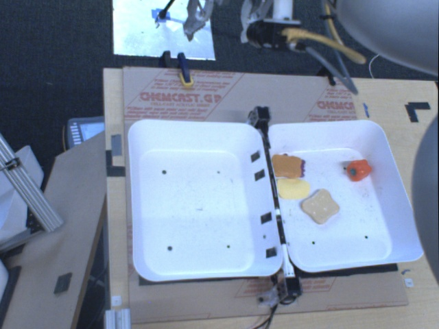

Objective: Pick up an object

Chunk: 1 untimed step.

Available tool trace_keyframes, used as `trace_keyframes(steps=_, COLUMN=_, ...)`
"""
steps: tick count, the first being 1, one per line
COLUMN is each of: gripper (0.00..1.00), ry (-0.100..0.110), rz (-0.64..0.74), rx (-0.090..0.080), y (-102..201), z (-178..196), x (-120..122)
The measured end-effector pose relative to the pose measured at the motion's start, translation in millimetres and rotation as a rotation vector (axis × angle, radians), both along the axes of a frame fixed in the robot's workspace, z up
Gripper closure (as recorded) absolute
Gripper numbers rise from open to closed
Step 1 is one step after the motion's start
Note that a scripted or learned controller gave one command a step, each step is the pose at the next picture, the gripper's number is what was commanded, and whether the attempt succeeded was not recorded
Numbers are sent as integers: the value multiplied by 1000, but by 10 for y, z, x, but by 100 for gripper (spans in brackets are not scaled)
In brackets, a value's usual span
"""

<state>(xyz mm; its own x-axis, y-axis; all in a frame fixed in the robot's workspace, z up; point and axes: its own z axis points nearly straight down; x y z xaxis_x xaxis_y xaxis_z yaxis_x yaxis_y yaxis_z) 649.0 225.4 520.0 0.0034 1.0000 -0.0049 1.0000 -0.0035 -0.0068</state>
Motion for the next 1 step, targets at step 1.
trace_keyframes(steps=1, gripper=100, ry=-11, rz=8, rx=6, y=25, z=185, x=-27)
